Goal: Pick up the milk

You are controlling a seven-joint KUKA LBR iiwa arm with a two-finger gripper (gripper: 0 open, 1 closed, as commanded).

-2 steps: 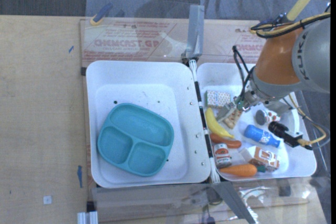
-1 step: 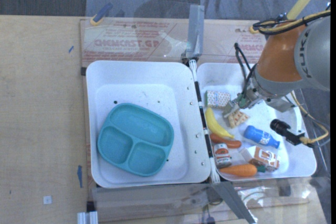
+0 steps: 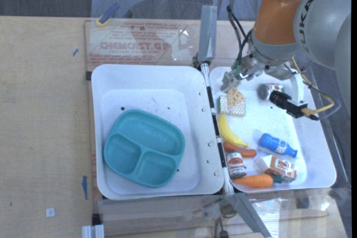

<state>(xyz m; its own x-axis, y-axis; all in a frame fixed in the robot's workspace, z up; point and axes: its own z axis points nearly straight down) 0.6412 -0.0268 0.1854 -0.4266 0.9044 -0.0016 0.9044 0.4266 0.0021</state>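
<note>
A small white and orange carton [image 3: 281, 167], which I take for the milk, lies on its side at the front right of the right bin [image 3: 321, 147]. The gripper [image 3: 231, 79] hangs at the bin's back left corner, just above a cracker packet [image 3: 233, 103]. It is far from the carton and nothing shows in its grasp. The grey arm with its orange band [image 3: 279, 8] comes in from the upper right.
In the right bin lie a banana [image 3: 228, 130], a hot dog [image 3: 240, 150], a small jar [image 3: 236, 164], a carrot [image 3: 254, 180], a blue bottle [image 3: 277, 144] and a can [image 3: 270, 90]. A teal divided plate [image 3: 144, 147] sits in the left bin [image 3: 111, 86].
</note>
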